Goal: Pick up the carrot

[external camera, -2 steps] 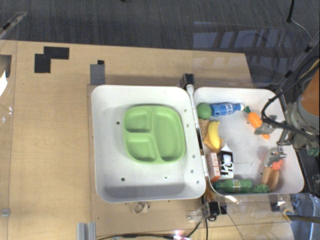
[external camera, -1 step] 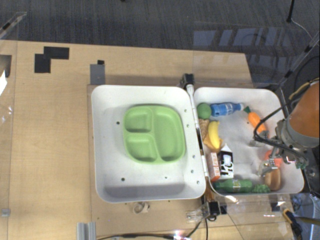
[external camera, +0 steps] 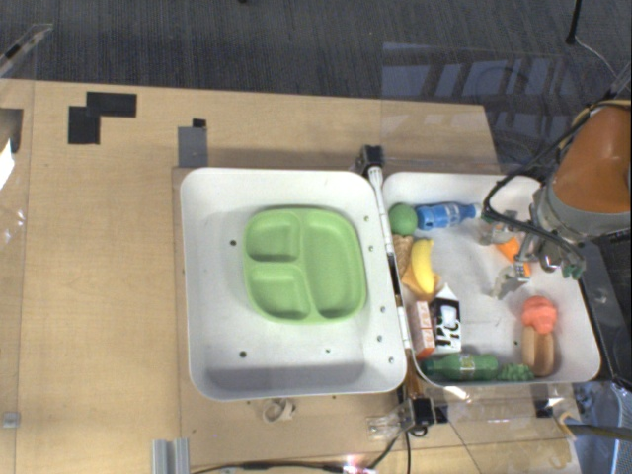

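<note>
A light wooden desk (external camera: pixel 89 294) with a smooth top fills most of the view. Behind it lies a dark grey carpet floor (external camera: pixel 296 28). Black square marks (external camera: pixel 99 117) sit on the desk near its far left corner.

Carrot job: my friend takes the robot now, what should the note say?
Gripper: low in the right white bin, fingers at a small orange carrot; grip not clear.
Carrot: near that bin's upper right, right of the blue plastic bottle.
Left white bin: holds the green divided plate.
Done: arm reached the carrot.
Left: confirm the grasp, lift it.
</note>
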Robot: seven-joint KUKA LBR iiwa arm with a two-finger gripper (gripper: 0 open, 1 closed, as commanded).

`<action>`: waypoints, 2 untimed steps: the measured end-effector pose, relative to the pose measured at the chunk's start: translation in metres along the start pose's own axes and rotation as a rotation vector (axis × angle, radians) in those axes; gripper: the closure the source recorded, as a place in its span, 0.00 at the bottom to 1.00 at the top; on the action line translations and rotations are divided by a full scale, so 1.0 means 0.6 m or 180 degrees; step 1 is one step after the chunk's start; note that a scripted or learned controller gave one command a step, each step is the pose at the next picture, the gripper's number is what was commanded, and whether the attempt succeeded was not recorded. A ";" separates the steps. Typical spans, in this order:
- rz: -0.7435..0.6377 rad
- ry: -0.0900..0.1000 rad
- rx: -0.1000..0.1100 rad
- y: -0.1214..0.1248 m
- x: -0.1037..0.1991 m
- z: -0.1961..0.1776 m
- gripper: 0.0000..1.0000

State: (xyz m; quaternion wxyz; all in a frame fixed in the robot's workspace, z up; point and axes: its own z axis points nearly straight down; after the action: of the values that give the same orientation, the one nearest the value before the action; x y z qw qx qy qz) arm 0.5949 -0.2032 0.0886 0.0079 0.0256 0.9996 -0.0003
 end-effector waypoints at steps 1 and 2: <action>-0.0821 0.0004 0.0003 -0.007 0.047 -0.002 0.00; 0.0537 -0.0007 0.0007 -0.008 0.092 -0.004 0.00</action>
State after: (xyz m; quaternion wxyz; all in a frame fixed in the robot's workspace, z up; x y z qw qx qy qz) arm 0.5397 -0.2050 0.0900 0.0090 0.1097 0.9939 -0.0008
